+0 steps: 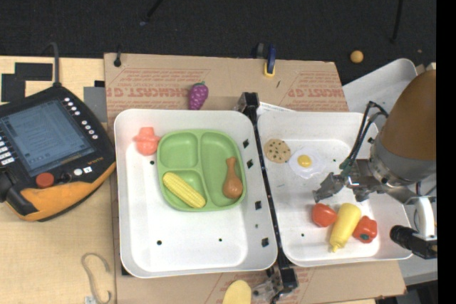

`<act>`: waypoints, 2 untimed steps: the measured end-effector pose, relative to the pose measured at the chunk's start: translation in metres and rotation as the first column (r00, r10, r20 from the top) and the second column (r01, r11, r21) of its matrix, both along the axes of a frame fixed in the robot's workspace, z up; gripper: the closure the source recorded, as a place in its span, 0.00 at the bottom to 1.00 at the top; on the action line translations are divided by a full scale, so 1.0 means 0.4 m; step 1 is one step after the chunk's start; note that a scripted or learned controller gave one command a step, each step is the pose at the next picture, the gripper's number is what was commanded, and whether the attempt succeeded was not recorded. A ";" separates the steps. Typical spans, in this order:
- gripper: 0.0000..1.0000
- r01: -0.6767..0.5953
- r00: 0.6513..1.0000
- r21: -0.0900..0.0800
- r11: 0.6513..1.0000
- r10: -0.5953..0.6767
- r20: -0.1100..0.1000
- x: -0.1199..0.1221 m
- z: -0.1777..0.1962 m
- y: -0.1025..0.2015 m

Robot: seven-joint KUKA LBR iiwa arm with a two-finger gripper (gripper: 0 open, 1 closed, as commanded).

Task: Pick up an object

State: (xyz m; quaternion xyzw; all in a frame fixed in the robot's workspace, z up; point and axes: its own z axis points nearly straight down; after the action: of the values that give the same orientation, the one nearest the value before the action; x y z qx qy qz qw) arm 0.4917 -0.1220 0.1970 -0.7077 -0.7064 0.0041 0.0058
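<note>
Right below the gripper (pixel 333 187) in the camera view sits the closest cluster: a yellow pepper-looking toy (pixel 343 224), with a red tomato (pixel 323 214) touching its left side and a red-orange piece (pixel 366 229) tucked against its right. The claw hovers over the right bin (pixel 285 238), fingers spread a bit and nothing between them as far as I can make out, so it's carrying nothing.

The yellow toy is my guess for the target, since it's the nearest. Its long axis runs from upper right down to lower left, tilted a little off vertical, so closing across the narrow width looks like the way to go. Trouble is, both red neighbours crowd those sides, so there's not much finger room.

Up and to the left of the claw lie a fried egg (pixel 305 162) and a cookie (pixel 277 149), both flat and well apart, with open floor around them. Far left, the other bin holds a green tray (pixel 201 142) with corn (pixel 184 189) and a drumstick (pixel 232 179).
</note>
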 end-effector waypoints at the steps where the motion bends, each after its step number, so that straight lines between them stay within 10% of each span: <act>1: 0.00 -0.002 1.000 -0.002 1.000 0.002 0.012 0.007 0.014 -0.001; 2: 0.00 -0.004 1.000 0.001 1.000 0.004 0.005 0.011 -0.135 0.028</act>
State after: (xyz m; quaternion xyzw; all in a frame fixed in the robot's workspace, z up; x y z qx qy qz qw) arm 0.4960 -0.1110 0.1429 -0.7062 -0.7080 0.0021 0.0042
